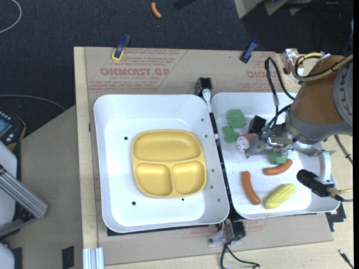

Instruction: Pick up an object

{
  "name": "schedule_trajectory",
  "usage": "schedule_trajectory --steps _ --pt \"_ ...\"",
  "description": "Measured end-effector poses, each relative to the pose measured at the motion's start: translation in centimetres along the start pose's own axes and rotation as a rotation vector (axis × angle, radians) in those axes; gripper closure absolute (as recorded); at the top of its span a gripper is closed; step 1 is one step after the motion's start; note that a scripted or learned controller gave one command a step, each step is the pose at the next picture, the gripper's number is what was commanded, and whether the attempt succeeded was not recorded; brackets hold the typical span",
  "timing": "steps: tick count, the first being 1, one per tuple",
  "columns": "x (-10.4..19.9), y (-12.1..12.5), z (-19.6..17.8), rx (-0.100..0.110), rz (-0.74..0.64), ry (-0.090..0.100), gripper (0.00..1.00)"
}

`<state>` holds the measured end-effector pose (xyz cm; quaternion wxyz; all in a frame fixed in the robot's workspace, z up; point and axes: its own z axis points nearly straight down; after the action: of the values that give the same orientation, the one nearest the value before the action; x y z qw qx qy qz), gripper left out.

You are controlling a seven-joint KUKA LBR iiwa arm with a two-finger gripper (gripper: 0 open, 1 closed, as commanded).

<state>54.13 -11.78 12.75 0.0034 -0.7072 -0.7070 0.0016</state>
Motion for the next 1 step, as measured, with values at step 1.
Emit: schedule_trajectory --steps 1 --pt "0.07 -0.06 4.55 -0.001 0.001 0.0 0.0"
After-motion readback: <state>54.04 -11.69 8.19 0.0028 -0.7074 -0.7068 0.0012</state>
